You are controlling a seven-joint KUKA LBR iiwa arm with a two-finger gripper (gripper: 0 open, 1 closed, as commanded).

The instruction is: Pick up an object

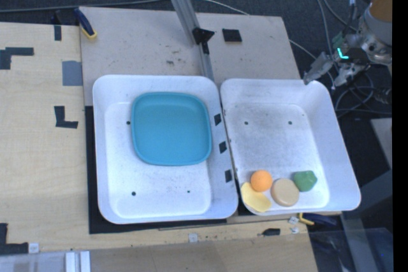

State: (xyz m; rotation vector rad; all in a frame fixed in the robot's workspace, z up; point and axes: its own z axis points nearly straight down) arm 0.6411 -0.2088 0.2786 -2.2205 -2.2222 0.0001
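Four small items cluster in the right bin's point(331, 137) near corner; the orange ball point(260, 180) looks light, smooth, roll-prone: grasp across its middle. Gripper point(328, 67) hovers beyond the bin's far-right corner; its opening I cannot tell.

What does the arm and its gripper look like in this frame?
The arm shows an orange band above a grey wrist. The gripper is grey metal with dark fittings, a small teal-green light glows on its body, and thin dark cables run beside it.
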